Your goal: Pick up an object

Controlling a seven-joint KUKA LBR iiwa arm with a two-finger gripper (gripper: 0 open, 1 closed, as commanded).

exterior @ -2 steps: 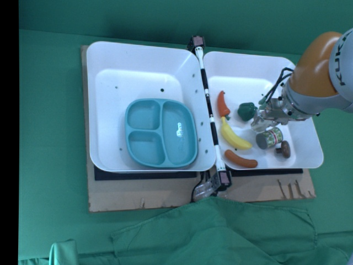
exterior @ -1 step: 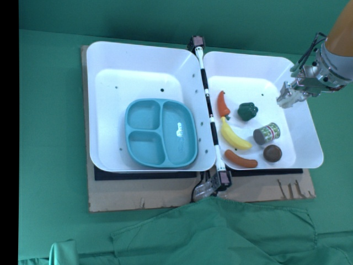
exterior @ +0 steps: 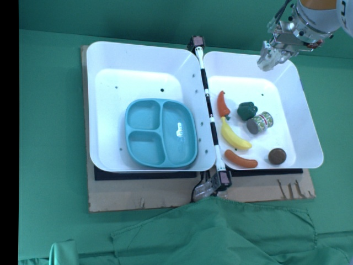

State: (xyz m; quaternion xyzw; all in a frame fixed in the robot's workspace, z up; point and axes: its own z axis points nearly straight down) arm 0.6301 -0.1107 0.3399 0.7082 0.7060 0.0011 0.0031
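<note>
Far to the gripper's [exterior: 269,59] left and lower in the view sits the left bin [exterior: 110,65], which holds a blue three-compartment plate [exterior: 161,132] lying flat. The right bin [exterior: 300,109] lies directly below the gripper, its far rim just under the fingertips, and holds the small things, all well apart from the gripper toward the near side: a yellow banana [exterior: 234,138] lies down and to its left, with a red chili pepper [exterior: 222,103] touching the banana's upper end and an orange sausage-shaped piece [exterior: 240,159] just beyond its lower end; a dark green pepper [exterior: 247,110] sits nearly straight below the gripper, a small can [exterior: 260,122] on its side just beside that, and a brown round piece [exterior: 277,155] farthest down. The arm [exterior: 320,4] enters from the upper right, wrist angled down and left, gripper hovering above the right bin's far edge with nothing visible between its fingers; how far they are spread cannot be told.
</note>
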